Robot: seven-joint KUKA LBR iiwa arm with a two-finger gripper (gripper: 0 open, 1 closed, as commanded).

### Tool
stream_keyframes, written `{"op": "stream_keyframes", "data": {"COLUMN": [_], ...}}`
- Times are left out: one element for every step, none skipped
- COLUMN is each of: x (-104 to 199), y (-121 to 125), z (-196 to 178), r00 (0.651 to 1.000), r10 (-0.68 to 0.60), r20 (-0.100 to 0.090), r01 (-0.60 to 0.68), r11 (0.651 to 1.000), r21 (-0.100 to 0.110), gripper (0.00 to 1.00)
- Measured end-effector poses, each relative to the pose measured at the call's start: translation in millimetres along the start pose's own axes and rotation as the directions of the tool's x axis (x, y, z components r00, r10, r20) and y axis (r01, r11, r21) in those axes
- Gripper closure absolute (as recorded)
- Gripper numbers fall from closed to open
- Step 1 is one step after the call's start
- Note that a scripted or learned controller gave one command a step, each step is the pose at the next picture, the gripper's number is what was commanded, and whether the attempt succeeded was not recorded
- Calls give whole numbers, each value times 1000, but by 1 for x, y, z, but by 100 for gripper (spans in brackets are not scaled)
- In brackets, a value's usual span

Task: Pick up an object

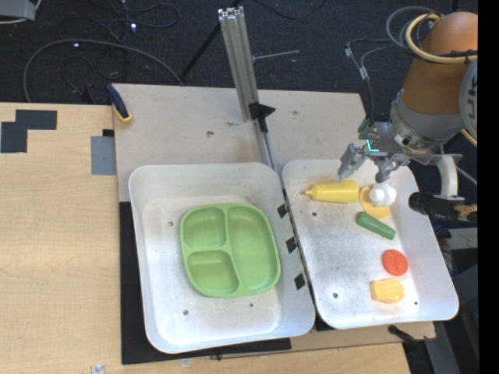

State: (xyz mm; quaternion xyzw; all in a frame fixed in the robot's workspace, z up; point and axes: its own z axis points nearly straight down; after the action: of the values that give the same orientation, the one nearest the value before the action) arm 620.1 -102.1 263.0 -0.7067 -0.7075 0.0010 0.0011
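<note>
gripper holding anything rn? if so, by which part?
Nothing held. The gripper is open above the right bin's far edge, with the yellow bottle lying just below it, ungripped.

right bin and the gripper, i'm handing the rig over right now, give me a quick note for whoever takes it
Gripper: open, holding nothing, hovering over the far end of the right bin, just above the yellow bottle.
Right bin contents: yellow bottle lying on its side at the far end, a white and yellow piece next to it, green piece nearer the middle, red round piece, yellow piece at the near end.
Left bin: green divided tray.
Done: nothing picked yet.
Left: close on one object, likely the bottle, and lift it.
</note>
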Motion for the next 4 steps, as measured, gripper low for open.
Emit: {"op": "stream_keyframes", "data": {"x": [0, 0, 5, 10], "y": [0, -2, -12, -12], "z": [-1, 42, 92, 156], "r00": [1000, 1000, 1000, 1000], "r10": [0, 0, 1, 2], "r20": [0, 0, -1, -1], "r01": [0, 0, -1, -2], "r11": [1000, 1000, 1000, 1000], "r21": [-2, 4, 6, 6], "gripper": [0, 0, 0, 0]}}
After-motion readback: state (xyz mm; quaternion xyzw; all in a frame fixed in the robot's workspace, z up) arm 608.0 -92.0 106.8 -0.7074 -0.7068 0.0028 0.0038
